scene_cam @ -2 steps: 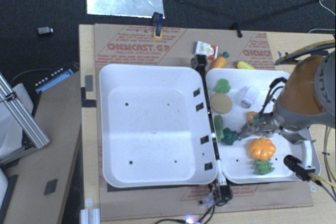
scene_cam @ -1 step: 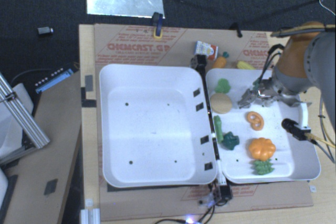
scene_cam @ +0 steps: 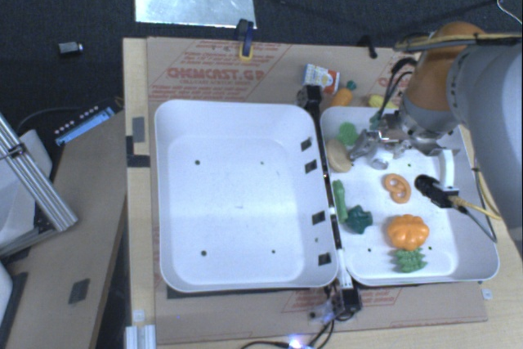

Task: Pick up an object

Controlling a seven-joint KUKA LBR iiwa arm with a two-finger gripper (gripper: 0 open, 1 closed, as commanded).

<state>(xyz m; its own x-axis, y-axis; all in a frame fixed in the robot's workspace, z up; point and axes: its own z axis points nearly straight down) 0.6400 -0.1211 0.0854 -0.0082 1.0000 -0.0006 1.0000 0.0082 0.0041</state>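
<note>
My gripper point(scene_cam: 368, 155) hangs low over the back left part of the right bin point(scene_cam: 470, 257), with its metal fingers point(scene_cam: 357, 151) apart and nothing between them. Just left of it lie a tan rounded piece point(scene_cam: 337, 156) and a light green piece point(scene_cam: 349, 132). An orange pretzel point(scene_cam: 398, 187) lies to its front right. Nearer the front are a green stick point(scene_cam: 338, 196), a dark green broccoli point(scene_cam: 358, 217), an orange pumpkin point(scene_cam: 407, 230) and a leafy green piece point(scene_cam: 409, 259).
The left bin point(scene_cam: 176, 176) adjoins the right one along a middle rim with black clips point(scene_cam: 315, 167). Behind the bins on the cardboard lie a white and red item point(scene_cam: 320, 78), a small carrot point(scene_cam: 343, 95) and a yellow piece point(scene_cam: 377, 102).
</note>
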